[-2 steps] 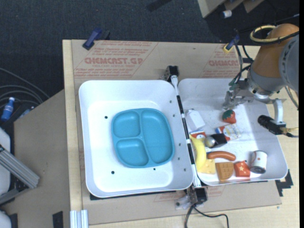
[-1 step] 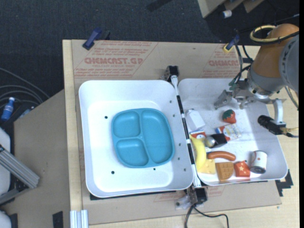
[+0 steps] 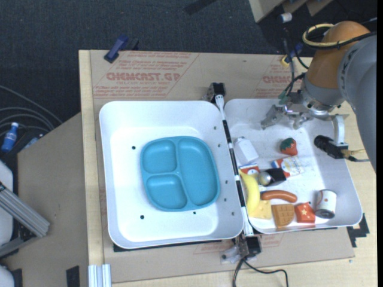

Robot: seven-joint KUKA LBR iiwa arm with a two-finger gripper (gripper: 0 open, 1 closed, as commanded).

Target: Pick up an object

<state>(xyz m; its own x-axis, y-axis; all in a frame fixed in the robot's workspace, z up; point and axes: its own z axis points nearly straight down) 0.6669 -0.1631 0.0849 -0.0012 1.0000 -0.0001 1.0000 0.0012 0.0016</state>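
Camera view: the grey arm's tool (image 3: 282,122) hangs over the far part of the right shallow white bin (image 3: 350,187). Its fingers are spread wide w/ nothing between them, and it touches no object.

Nearest to it is the small red strawberry toy w/ green top (image 3: 289,146), just on the near side of the tool but apart from it. A white rectangular box (image 3: 245,151) lies by that bin's left wall.

The rest cluster toward the near-left corner:
- yellow plastic banana (image 3: 252,193), along the left wall
- black blocky piece (image 3: 275,176), at the banana's upper end
- small red-and-white packet (image 3: 293,168), just right of the black piece
- orange-red sausage (image 3: 278,196), beside the banana
- brown square cracker (image 3: 282,215), at the near edge
- red block (image 3: 304,213), against the cracker's right side

A white cylinder w/ dark end (image 3: 326,203) lies near the near-right corner.

The left shallow white bin (image 3: 114,160) holds a blue divided plastic plate (image 3: 179,173), approx. centred. Both bins sit side by side on the pale wooden tabletop (image 3: 90,100).
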